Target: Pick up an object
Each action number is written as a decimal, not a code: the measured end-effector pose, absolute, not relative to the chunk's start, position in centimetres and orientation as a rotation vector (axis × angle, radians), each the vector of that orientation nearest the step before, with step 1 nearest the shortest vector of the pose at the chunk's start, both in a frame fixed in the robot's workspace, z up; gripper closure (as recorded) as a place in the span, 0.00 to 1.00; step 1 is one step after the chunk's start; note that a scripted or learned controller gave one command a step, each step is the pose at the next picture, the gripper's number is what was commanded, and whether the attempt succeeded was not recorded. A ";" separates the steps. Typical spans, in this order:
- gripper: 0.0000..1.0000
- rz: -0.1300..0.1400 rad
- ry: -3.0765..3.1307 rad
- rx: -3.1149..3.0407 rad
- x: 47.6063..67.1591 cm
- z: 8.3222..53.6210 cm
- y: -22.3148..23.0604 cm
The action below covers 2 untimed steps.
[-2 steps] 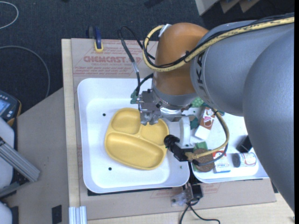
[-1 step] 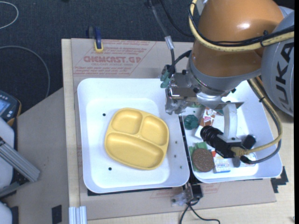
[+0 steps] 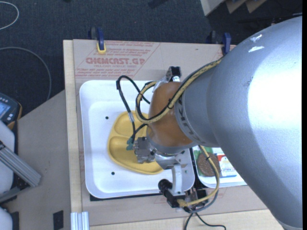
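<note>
The arm [image 3: 240, 109] is reaching in from the right and is covering most of the right side of the bench. Its pincer [image 3: 140, 150] is hanging low over the left bin [image 3: 93, 128], with the wrist and its looping black cables just above it.

Directly under the pincer and spreading out to its left, a yellow soft-looking thing [image 3: 120, 143], maybe a cloth or a flat rubber piece, is lying on the bin floor. This is the only thing to pick that I am seeing in this bin. The pincer looks very near it or touching it, but I cannot tell which, because the wrist is hiding the tips. I also cannot tell whether the pincer is apart or together.

To the right of the pincer, partly under the arm, a printed package [image 3: 221, 169] is lying in the other bin [image 3: 204, 178].

In my judgement the task is in its middle: the approach looks done, but the yellow thing is lying flat on the floor, so the closing and the lifting are left.
</note>
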<state>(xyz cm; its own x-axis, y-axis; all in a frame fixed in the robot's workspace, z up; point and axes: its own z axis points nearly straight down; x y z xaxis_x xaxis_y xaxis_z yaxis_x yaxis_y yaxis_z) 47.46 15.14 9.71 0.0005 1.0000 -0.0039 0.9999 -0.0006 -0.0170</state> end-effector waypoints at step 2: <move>1.00 0.007 -2.218 -2.216 53.6 10.6 20.3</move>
<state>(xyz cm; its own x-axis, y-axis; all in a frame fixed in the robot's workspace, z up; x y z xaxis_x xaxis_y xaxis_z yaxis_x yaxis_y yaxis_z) 53.55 20.33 10.58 -0.0011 1.0000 0.0012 1.0000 0.0011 -0.0079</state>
